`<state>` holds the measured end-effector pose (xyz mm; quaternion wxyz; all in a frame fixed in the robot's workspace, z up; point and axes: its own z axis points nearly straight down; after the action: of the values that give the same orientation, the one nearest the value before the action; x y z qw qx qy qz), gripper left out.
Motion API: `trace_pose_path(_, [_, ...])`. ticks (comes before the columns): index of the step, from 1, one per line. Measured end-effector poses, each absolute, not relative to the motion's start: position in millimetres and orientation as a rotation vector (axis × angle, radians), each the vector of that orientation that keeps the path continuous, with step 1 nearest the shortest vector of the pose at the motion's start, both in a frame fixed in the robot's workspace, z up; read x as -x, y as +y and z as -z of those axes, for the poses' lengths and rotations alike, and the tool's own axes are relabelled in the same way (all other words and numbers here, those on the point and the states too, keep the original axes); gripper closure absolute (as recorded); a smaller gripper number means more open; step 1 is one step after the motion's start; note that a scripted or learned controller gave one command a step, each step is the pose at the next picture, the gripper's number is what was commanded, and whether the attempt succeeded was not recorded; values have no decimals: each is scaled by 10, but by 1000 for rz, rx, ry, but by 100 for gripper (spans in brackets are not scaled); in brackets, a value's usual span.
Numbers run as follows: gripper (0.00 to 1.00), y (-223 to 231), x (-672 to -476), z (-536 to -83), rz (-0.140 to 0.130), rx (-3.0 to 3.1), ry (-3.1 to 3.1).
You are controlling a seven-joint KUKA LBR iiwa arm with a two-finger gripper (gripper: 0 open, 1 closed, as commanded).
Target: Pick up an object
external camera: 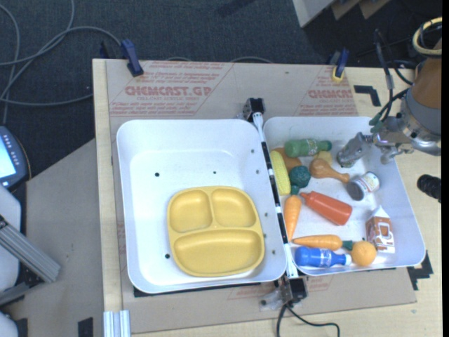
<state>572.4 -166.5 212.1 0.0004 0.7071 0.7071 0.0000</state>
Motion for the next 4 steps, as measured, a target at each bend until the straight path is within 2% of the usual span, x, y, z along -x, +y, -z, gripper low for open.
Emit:
trace_pose_path(1, [0, -1026, -6056, -925, 0, -2212, 2227])
trace_pose_path(2, [100, -1071, -6074, -1121, -8, -2212, 2215])
trace_pose_path(3, [0, -1071, -6070, -1112, -7, -2214, 2216])
trace_pose_path(4, [0, -981, -6499, -828, 10, -2226, 2224])
